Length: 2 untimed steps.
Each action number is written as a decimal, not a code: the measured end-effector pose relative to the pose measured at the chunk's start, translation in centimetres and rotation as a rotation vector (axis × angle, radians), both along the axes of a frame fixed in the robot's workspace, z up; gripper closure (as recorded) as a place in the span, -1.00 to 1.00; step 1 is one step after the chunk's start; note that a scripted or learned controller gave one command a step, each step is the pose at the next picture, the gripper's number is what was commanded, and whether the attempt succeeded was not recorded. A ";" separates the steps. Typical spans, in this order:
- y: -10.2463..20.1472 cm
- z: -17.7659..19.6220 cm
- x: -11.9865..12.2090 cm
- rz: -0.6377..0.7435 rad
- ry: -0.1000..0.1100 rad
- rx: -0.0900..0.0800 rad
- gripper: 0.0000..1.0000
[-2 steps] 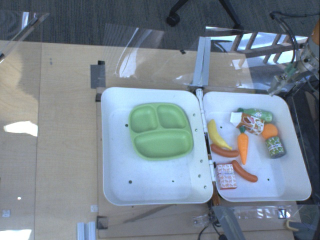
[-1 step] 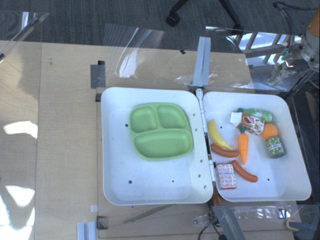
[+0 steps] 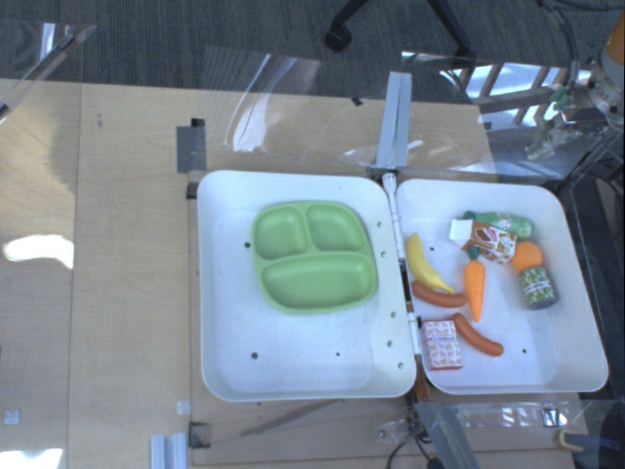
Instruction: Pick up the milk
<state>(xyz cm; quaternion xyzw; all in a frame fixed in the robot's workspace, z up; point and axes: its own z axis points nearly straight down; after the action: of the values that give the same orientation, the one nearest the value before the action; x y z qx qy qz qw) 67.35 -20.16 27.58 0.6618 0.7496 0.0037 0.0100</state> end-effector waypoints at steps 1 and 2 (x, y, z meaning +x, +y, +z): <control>0.2 1.3 0.2 0.009 -0.010 -0.005 1.00; 0.4 2.6 0.5 0.018 -0.021 -0.009 1.00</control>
<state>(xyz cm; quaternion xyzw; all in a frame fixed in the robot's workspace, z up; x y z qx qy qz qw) 67.83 -19.78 30.20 0.6549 0.7554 0.0073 0.0209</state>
